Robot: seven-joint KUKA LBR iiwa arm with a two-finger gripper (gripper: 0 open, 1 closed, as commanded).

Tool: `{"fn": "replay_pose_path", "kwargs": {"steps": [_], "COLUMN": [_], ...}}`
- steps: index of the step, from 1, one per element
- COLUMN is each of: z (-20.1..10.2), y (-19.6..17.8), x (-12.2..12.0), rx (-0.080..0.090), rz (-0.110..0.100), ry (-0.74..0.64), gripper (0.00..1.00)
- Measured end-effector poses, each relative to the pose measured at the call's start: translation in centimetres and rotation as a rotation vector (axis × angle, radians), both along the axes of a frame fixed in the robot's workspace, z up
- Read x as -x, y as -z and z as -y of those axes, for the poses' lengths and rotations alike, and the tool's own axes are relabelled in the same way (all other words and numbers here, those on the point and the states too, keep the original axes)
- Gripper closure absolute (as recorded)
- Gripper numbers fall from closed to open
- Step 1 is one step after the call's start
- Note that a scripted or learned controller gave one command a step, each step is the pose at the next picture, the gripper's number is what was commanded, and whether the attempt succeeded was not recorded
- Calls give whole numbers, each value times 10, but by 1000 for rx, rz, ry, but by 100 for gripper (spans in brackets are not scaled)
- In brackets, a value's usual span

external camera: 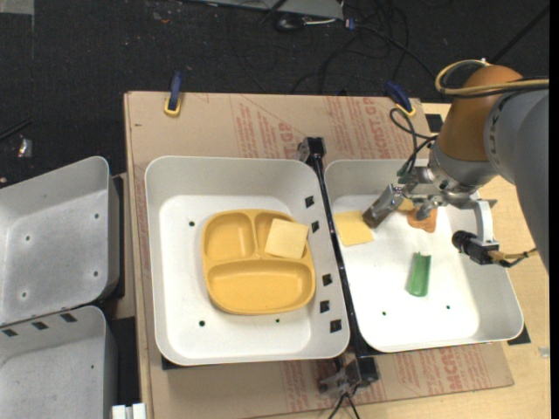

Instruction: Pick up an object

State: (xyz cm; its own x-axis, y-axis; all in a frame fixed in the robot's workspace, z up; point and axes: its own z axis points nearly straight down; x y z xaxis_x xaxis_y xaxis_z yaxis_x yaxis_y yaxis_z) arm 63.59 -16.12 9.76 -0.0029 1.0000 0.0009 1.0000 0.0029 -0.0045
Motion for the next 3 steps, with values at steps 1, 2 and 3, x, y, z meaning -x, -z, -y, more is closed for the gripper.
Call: {"fn": "replay_pose_path", "kwargs": {"steps": [1,2,3], "z": [0,-1,-2], "y": [2,-9,-57], "x": [-2,-3,3], "rx": [2,1,2], "rz": [7,14,10], "ry": [0,0,1], "gripper": [0,100,100]}}
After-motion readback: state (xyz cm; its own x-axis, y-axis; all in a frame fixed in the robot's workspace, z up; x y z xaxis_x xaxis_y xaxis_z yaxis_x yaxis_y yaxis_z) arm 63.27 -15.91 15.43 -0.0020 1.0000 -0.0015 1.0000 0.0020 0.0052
